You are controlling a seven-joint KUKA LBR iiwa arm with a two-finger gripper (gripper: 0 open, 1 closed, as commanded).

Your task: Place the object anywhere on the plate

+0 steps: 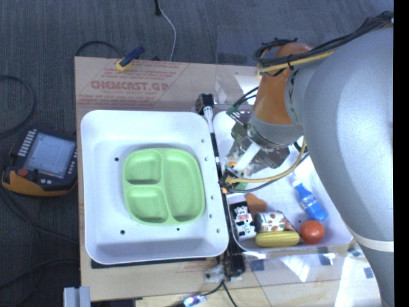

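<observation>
The grey arm (348, 107) is the biggest thing and covers the right side of the scene, with its orange band (275, 98) above the wrist. It reaches over the right bin (332, 238). Under everything lies the brown counter (128, 85), which carries red printed letters at its far part.

The left bin (96, 190) is white and shallow, and in its middle lies the green plate (164, 185) with three compartments. Nothing lies on the plate.

The claw (246, 162) hangs above the far-left part of the right bin, just beside the wall between the two bins. Cables and the wrist hide its tips, so I cannot tell whether it is released or clenched, and I see no object in it.

The objects lie in the near part of the right bin. A blue bottle (310, 202) lies on the right side. Near it is a red tomato (312, 231). A yellow banana (277, 238) touches a small patterned box (271, 222). A black-and-white box (241, 219) is at the left, and a small orange-brown piece (255, 203) lies just behind it.

On the floor at the far left rests a handheld pendant (41, 162) with a screen.
</observation>
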